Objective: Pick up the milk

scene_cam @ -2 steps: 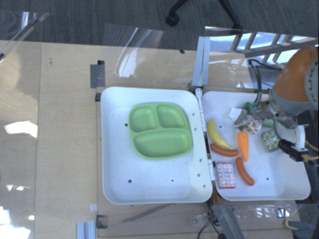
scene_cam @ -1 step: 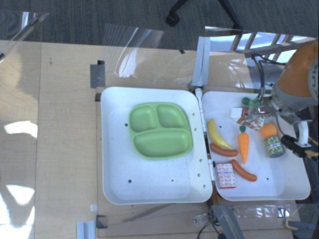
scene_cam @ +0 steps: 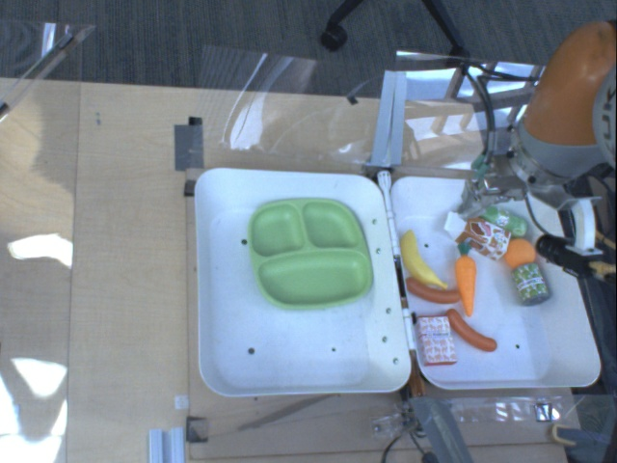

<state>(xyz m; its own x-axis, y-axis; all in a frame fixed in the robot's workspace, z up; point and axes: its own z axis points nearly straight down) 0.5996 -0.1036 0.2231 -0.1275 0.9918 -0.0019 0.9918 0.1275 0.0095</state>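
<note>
The milk (scene_cam: 482, 237) is a small carton with orange, white and green print, lying on its side in the upper part of the right bin (scene_cam: 559, 360). Its white gable end points left. My gripper (scene_cam: 480, 189) hangs at the bin's far edge, just beyond and above the carton, under the grey wrist and orange band. Nothing shows held in it, and the carton rests on the bin floor.
Around the carton lie an orange (scene_cam: 521, 252), a green can (scene_cam: 529, 284), a carrot (scene_cam: 466, 283), a banana (scene_cam: 420, 261), two sausages (scene_cam: 472, 330) and a pink box (scene_cam: 437, 340). The left bin (scene_cam: 222, 345) holds a green divided plate (scene_cam: 310, 253).
</note>
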